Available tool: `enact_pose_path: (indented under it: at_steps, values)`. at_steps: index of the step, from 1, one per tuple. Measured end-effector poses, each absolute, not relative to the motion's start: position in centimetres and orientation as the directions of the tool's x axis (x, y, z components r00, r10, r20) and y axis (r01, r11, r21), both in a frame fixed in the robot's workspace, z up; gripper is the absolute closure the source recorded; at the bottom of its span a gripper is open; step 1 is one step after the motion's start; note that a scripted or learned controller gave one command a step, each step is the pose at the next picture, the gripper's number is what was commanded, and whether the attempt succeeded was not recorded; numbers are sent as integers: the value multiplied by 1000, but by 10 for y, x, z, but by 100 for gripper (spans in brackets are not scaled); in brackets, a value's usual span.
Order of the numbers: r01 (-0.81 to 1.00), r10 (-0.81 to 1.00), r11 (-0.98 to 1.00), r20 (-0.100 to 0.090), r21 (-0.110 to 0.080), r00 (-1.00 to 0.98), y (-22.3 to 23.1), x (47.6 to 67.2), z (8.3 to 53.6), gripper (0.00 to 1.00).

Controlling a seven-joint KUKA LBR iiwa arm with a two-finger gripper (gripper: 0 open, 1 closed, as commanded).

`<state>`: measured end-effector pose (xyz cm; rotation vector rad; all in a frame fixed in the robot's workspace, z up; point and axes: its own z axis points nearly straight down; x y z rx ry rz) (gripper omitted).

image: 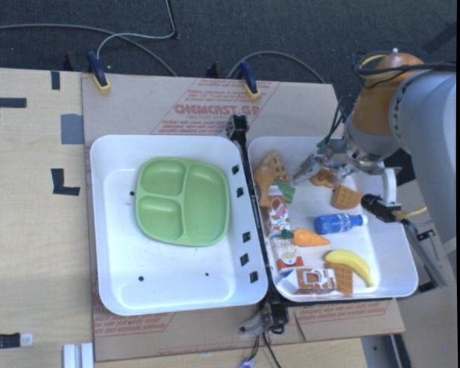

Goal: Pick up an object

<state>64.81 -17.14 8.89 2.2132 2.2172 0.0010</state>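
Lying in the right bin (391, 278), a small brown toy (323, 178) sits just under the gripper (322, 165). Whether the fingers are parted, I cannot tell. Nearby waffle (346, 198) and bottle (339, 223) could get knocked.

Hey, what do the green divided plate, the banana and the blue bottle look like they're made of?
Green divided plate: likely molded plastic, with a matte, even color and soft rounded dividers. Banana: probably a plastic toy, uniformly yellow and smooth. Blue bottle: seems plastic, slightly glossy, though too small to be sure.
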Motion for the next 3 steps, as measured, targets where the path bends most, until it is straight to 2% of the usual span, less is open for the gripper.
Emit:
enact_pose_path:
  at_steps: [1,2,3]
  values:
    - [1000,1000,2,-2,-1,-2,-209,669,182,0]
    - [1000,1000,2,-1,1,-2,-199,642,85,0]
    - [1000,1000,2,-1,-1,-2,-223,669,184,0]
